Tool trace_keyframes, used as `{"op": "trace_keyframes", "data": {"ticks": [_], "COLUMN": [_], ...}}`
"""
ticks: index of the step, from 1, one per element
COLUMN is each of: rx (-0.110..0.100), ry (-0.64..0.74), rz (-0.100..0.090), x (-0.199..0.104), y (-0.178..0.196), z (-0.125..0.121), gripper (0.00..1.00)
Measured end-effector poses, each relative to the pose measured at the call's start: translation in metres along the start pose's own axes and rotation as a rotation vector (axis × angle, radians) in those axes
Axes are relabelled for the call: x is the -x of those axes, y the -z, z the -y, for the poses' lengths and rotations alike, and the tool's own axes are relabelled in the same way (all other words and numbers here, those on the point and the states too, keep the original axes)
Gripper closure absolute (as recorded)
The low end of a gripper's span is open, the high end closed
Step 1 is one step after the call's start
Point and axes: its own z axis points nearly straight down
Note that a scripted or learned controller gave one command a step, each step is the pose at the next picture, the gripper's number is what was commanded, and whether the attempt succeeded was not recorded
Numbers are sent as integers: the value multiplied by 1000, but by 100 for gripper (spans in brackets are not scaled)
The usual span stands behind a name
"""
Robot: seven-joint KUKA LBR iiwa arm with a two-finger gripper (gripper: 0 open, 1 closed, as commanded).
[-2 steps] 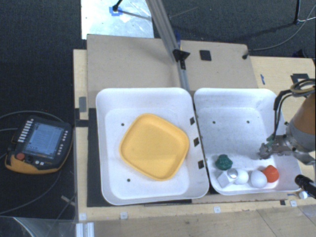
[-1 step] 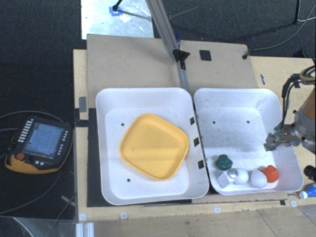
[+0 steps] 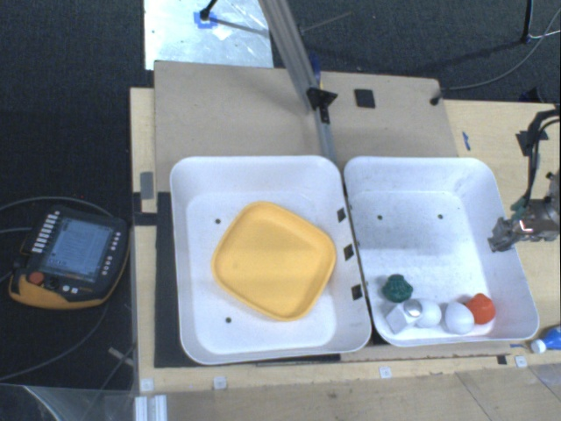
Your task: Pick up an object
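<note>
From above, the tool [image 3: 507, 233] hangs at the outer right rim of the right bin [image 3: 421, 178], likely parked clear of the pile before a descent; whether it is open or closed cannot be told, and nothing shows in its grip. The candidates lie crowded in that bin's near corner, probably where they slid: a green lump [image 3: 398, 286], a grey block [image 3: 399, 316] just beside a small white ball [image 3: 429, 313], a larger white ball [image 3: 458, 317] and an orange ball [image 3: 479, 307]. Left of that bin, the left bin [image 3: 188, 191] carries a yellow plate [image 3: 274, 260], flat and central.
</note>
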Motion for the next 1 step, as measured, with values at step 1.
{"op": "trace_keyframes", "data": {"ticks": [1], "rx": [-3], "ry": [0], "rz": [-1], "x": [0], "y": [25], "z": [-1], "gripper": [100]}}
